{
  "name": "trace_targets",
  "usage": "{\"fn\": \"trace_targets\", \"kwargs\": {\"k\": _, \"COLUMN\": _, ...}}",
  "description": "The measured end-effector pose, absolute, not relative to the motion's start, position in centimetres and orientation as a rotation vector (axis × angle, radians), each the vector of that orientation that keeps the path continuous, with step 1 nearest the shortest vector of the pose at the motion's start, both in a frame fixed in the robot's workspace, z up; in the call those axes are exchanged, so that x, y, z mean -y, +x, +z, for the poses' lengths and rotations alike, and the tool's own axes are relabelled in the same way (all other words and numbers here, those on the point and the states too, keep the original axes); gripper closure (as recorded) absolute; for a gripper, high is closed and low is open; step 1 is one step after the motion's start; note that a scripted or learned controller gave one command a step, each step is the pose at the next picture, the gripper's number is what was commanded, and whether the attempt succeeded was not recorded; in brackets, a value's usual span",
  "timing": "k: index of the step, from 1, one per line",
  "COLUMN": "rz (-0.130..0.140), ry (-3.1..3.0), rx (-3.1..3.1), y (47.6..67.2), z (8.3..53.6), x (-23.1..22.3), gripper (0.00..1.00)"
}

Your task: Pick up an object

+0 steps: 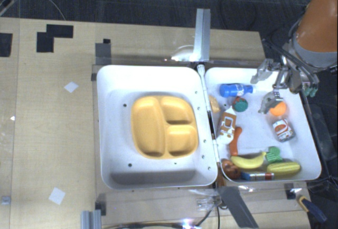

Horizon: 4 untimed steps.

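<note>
At the near end of the right bin (312, 167) lie one yellow banana (248, 161), its long axis left to right with a slight upward curve toward the right, one red-and-blue marker (257, 175) beneath it, one yellow-green oblong piece (283, 168) also lying left to right, and one small green leafy piece (272, 154). Just beyond them an orange stick-like toy (234, 141) runs near to far, and beside it one brown-and-white carton (227, 124) lies tilted, its top pointing far and right. To the right, one small can with a red-and-white label (282, 129) lies on its side, angled toward the near right. Farther in sits one orange ball (278, 109), round and plain, directly under the gripper (272, 100), whose fingers stand spread apart with nothing between them. Left of the ball rest one teal round piece (241, 105) and one blue bottle (234, 90) lying left to right, cap end to the right. The left bin (108, 133) holds one yellow divided tray (163, 126) with three compartments.
</note>
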<state>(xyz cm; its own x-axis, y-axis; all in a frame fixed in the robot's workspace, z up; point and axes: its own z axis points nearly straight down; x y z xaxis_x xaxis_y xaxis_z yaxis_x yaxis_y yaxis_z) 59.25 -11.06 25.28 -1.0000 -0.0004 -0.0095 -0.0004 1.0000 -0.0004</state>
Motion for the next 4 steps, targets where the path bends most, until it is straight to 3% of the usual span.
{"fn": "trace_targets", "kwargs": {"k": 1, "rz": 0.002, "ry": 0.335, "rx": -3.124, "y": 60.6, "z": 12.5, "x": 13.5, "gripper": 0.00}}
{"fn": "trace_targets", "kwargs": {"k": 2, "rz": -0.002, "ry": 0.631, "rx": -3.080, "y": 66.1, "z": 8.8, "x": 15.0, "gripper": 0.00}}
{"fn": "trace_targets", "kwargs": {"k": 3, "rz": -0.011, "ry": 0.617, "rx": -3.081, "y": 66.1, "z": 8.9, "x": 9.8, "gripper": 0.00}}
{"fn": "trace_targets", "kwargs": {"k": 4, "rz": -0.004, "ry": 0.534, "rx": -3.084, "y": 64.0, "z": 8.9, "x": 18.6, "gripper": 0.00}}
